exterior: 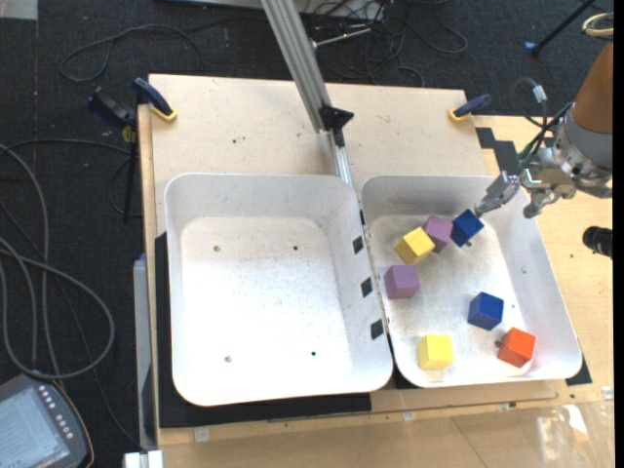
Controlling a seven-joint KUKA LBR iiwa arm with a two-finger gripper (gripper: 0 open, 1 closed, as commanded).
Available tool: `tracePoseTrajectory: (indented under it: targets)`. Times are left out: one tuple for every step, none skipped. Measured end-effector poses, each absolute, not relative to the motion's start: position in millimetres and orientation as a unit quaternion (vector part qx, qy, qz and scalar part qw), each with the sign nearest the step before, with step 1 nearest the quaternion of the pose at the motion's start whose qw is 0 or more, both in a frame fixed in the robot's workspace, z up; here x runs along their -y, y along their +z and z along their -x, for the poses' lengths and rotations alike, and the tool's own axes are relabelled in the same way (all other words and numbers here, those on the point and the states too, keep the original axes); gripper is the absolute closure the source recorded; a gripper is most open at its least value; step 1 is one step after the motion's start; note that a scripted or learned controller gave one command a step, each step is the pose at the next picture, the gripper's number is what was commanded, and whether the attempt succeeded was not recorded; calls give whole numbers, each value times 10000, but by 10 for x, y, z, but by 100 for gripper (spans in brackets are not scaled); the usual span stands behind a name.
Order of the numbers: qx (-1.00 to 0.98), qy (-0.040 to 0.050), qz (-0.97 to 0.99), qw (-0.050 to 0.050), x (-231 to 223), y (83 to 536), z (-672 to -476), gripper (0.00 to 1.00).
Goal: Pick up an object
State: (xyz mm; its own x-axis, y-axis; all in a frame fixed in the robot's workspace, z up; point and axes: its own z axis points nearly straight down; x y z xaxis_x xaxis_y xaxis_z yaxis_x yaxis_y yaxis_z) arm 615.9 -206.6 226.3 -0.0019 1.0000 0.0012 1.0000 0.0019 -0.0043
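Note:
The right bin (542,273) holds several small cubes. Along its back lie a yellow cube (414,245), a purple cube (439,230) and a dark blue cube (467,226), touching in a row. Further forward are a second purple cube (401,281), a blue cube (485,310), a yellow cube (435,351) and an orange cube (517,346). My gripper (510,203) hovers over the bin's back right corner, open, with nothing between its fingers. Its left fingertip is just right of and above the dark blue cube.
The left bin (175,261) sits beside the right one, with a shared ridge between them. A slanted metal pole (297,52) rises from the back of the bench. Blue and yellow clamps (154,100) hold the board's back corners.

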Motion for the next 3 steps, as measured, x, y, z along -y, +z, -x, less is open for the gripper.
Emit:
tracePoseTrajectory:
  targets:
    - [7083,7,7059,1,2064,2288,-6164,0]
    - [7079,16,7063,25,1995,1662,-6142,0]
    - [7069,13,7073,13,2023,1218,-6087,0]
